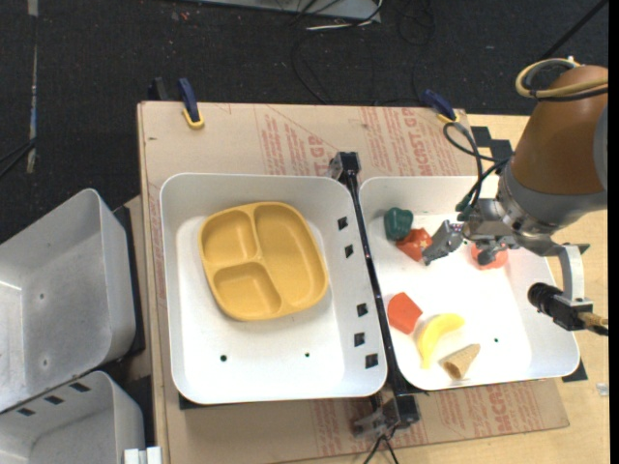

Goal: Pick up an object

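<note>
In the right bin [542, 356] lie several small objects: a teal piece [397, 222], a red-orange piece [414, 246] touching it, an orange block [404, 311], a yellow banana [437, 334] and a tan cone [462, 360]. My gripper [469, 246] hangs over the bin's upper middle, open. Its left finger [445, 243] points toward the red-orange piece. A small red object [488, 257] shows just below the right finger, partly hidden by it. Nothing sits clearly between the fingers.
A yellow divided plate [263, 259] fills much of the left bin [193, 356]. A black divider rail [366, 269] separates the bins. White tubs [58, 288] stand off the bench at left. Cables [566, 307] hang by the arm at right.
</note>
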